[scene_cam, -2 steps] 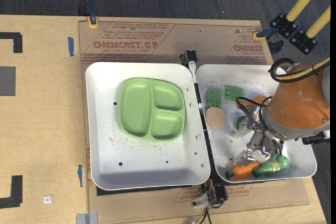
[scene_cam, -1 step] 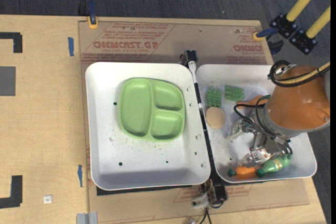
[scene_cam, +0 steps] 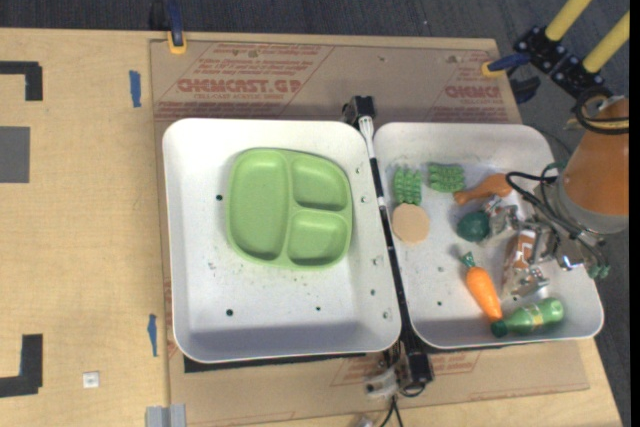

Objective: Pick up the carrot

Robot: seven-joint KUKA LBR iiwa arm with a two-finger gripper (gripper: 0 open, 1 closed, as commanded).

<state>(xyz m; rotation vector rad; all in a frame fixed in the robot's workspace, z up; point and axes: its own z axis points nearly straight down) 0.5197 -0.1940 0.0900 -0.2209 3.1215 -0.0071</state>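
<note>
The carrot (scene_cam: 484, 292), orange with a small green top, lies slanted on the floor of the right bin (scene_cam: 440, 315), toward its front. My gripper (scene_cam: 522, 257) hangs over the same bin just to the right of the carrot, close beside it. Nothing shows in its grasp. The arm's orange band (scene_cam: 600, 177) rises behind it at the right edge of the bin.
Also in the right bin: a green bottle-shaped toy (scene_cam: 529, 317) just in front of the carrot, a tan disc (scene_cam: 410, 224), a dark teal piece (scene_cam: 473, 226), an orange piece (scene_cam: 486, 187) and two green toys (scene_cam: 407, 185). A green divided plate (scene_cam: 290, 207) sits in the left bin (scene_cam: 200, 305).
</note>
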